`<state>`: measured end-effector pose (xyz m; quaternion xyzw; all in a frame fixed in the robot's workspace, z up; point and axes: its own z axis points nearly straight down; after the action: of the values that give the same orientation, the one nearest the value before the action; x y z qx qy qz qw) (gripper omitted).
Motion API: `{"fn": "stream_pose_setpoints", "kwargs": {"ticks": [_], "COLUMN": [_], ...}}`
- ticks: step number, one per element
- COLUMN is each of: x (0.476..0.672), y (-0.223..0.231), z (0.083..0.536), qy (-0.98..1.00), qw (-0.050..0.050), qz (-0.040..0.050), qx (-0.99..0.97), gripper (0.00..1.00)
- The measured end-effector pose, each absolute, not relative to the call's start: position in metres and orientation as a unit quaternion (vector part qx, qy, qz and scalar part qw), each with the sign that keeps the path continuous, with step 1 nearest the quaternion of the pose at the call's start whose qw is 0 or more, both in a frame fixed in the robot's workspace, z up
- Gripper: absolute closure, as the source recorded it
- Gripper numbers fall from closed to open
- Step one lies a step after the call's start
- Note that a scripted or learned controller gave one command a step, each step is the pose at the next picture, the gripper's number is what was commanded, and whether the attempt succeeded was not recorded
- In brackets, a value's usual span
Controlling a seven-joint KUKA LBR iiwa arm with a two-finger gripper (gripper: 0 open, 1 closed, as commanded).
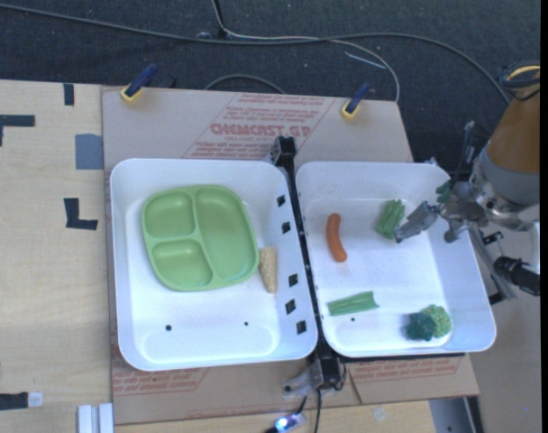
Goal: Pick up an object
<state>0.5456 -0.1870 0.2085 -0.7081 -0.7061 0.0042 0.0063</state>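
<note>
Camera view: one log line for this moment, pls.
tool: over right bin, beside green veg piece | grasp: none seen | right bin also: orange sausage, green bean, broccoli

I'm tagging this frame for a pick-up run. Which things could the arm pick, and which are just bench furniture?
Candidates to pick:
- orange sausage
- green leafy piece, right beside the gripper
- green bean strip
- broccoli
- corn cob
- green divided plate

Just lying about:
- two white bins
- cardboard sheet with yellow clamps
- cables
</note>
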Motion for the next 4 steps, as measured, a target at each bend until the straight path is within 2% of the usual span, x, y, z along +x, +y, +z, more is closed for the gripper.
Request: {"fn": "stream_pose_setpoints", "kwargs": {"ticks": [1,2,3,4], "x": [0.549,0.553,0.545,0.546], "y": [-0.186,-0.193,-0.2,-0.2], "z": [0.216,0.156,0.105,0.085], "qy": [-0.707,-0.707,-0.707,-0.708], "qw": [0.001,0.003,0.002,0.0], "qz": [0.0005,0.0023,0.0021,0.0007], "qx": [-0.707,-0.707,-0.707,-0.707], "gripper": [0.0,0.0,0.0,0.0]}}
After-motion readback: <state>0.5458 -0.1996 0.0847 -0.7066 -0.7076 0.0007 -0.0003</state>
